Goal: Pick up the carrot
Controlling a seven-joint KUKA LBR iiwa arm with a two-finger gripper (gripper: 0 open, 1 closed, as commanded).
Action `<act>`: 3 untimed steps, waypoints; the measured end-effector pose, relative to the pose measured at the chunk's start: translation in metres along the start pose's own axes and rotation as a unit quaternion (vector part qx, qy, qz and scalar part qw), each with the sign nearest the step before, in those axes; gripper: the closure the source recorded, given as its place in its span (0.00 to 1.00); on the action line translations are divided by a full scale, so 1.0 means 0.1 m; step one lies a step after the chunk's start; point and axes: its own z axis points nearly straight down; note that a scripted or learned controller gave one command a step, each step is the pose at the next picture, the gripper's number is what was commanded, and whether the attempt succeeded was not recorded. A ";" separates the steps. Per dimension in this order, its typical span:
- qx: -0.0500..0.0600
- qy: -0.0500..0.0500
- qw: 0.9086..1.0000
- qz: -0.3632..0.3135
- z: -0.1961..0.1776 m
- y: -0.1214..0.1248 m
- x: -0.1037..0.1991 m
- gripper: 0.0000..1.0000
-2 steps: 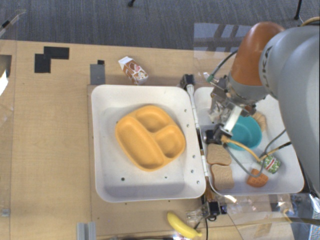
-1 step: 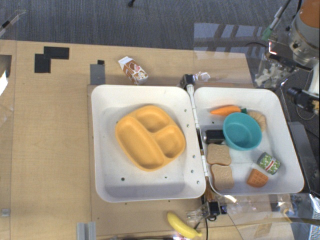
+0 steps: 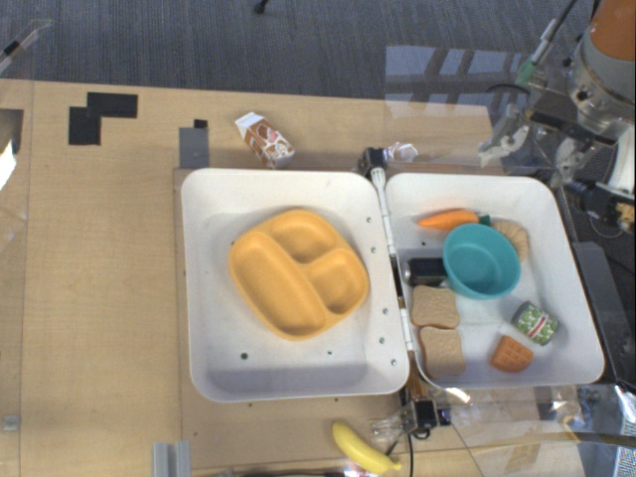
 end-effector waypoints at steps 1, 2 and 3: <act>0.009 -0.002 0.998 0.066 1.32 -0.28 0.49 0.00; 0.001 -0.003 0.998 0.059 1.05 0.41 -0.58 0.00; 0.012 0.000 1.000 -0.011 2.31 0.23 0.29 0.00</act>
